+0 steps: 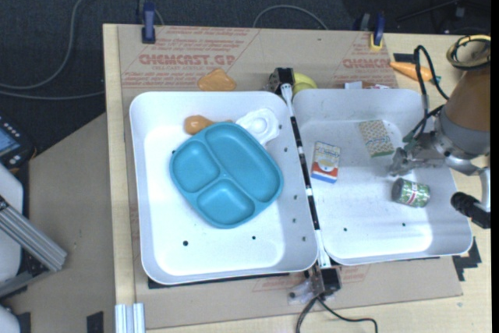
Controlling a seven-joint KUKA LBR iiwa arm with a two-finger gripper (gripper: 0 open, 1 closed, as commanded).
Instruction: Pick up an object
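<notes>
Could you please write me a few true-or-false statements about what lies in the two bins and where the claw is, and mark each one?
1. The blue divided plate lies in the left bin. True.
2. The small carton lies in the left bin. False: it lies in the right bin, near the divider.
3. The claw is over the right bin, just above the green can. True.
4. The green can stands upright. False: it lies on its side.
5. The orange piece sits beyond the blue divided plate's far edge, inside the left bin. True.
</notes>
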